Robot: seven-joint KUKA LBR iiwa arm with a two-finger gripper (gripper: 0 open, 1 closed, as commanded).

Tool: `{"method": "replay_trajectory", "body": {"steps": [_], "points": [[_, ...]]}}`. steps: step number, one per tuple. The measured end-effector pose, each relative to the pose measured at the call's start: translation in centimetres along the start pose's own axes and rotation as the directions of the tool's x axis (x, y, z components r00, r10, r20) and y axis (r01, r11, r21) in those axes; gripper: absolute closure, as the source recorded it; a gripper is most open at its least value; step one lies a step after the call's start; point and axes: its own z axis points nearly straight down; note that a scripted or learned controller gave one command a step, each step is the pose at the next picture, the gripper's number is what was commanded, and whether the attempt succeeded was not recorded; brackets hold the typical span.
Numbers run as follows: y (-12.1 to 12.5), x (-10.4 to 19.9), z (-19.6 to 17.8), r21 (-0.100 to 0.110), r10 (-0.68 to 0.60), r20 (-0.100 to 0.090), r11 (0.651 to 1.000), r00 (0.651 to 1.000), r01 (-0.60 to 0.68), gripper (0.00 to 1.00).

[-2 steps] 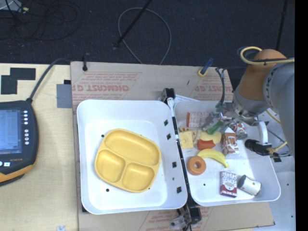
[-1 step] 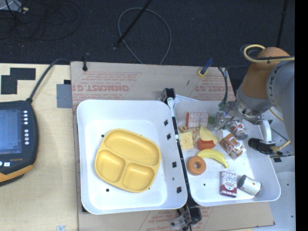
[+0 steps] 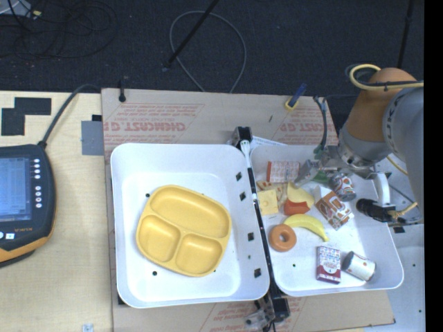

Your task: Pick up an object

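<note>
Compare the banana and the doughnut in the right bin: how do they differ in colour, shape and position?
The banana is yellow; the doughnut is orange-brown. The banana is a long curved crescent; the doughnut is a round ring with a hole in the middle. The banana lies nearer the bin's centre; the doughnut sits to its left, closer to the divider between the bins. Both lie flat on the floor of the right bin, next to each other.
</note>
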Motion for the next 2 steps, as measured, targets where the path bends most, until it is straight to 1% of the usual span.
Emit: {"method": "replay_trajectory", "body": {"steps": [1,2], "points": [[-5.8,-1.2,1.2,0.0,0.001,-0.007,1.0,1.0,-0.001,0.0],[-5.7,-1.6,0.0,-0.003,0.004,0.0,1.0,1.0,-0.004,1.0]]}}
